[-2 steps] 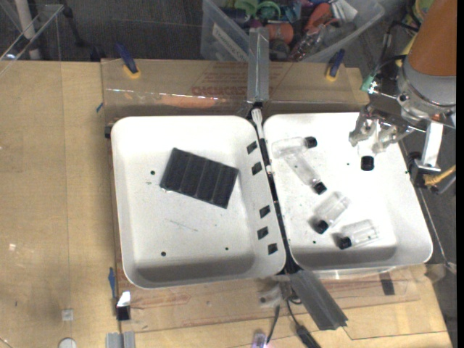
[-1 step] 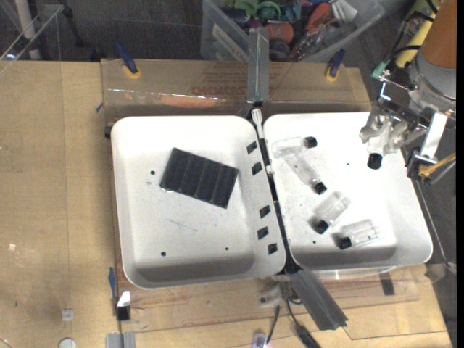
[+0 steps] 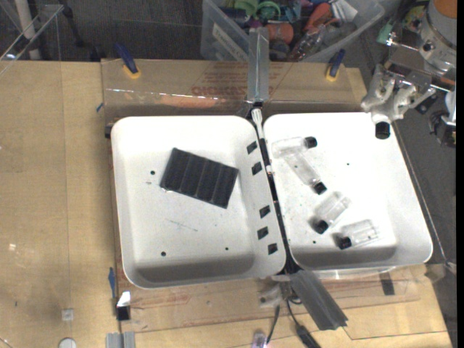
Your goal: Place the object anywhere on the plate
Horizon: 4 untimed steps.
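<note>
A dark, ribbed rectangular plate (image 3: 199, 177) lies flat in the left bin (image 3: 138, 140), slightly turned. Several small clear vials with black caps lie in the right bin (image 3: 406, 194): one near the divider at the back (image 3: 291, 148), one below it (image 3: 304, 172), one lower down (image 3: 332, 208) and one near the front wall (image 3: 359, 231). My gripper (image 3: 388, 104) hangs over the far right corner of the right bin, away from the vials. A small black piece (image 3: 382, 130) sits just under it; I cannot make out whether it belongs to the gripper or is a loose object.
A raised divider with black clips (image 3: 262, 191) separates the two bins. Behind them stands a clear tub of colourful toys (image 3: 290, 9). A metal post (image 3: 256, 64) rises at the back centre. Wooden bench surface spreads to the left (image 3: 51, 194).
</note>
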Each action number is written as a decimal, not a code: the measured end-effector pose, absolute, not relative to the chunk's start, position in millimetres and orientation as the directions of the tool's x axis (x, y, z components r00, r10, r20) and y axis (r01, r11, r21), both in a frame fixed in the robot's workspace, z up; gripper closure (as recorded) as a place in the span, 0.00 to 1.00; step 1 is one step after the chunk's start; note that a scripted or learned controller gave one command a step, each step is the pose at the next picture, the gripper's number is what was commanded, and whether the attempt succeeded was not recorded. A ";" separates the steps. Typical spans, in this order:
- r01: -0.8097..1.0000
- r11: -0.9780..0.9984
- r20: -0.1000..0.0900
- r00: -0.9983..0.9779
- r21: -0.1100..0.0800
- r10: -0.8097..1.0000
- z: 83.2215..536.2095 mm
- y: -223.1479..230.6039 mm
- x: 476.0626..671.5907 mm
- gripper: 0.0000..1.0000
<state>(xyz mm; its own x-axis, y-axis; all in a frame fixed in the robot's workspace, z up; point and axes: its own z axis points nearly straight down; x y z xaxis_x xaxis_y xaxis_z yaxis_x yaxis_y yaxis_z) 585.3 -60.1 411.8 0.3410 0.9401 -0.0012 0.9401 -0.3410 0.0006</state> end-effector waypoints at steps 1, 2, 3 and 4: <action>0.990 0.141 0.000 -0.141 -0.002 0.990 435.0 -47.2 555.0 1.00; 0.917 0.399 -0.003 -0.399 0.004 0.917 435.2 -51.4 578.4 1.00; 0.824 0.567 -0.004 -0.567 0.004 0.824 435.5 -64.9 610.0 1.00; 0.707 0.707 0.000 -0.707 0.000 0.707 435.7 -88.0 584.5 1.00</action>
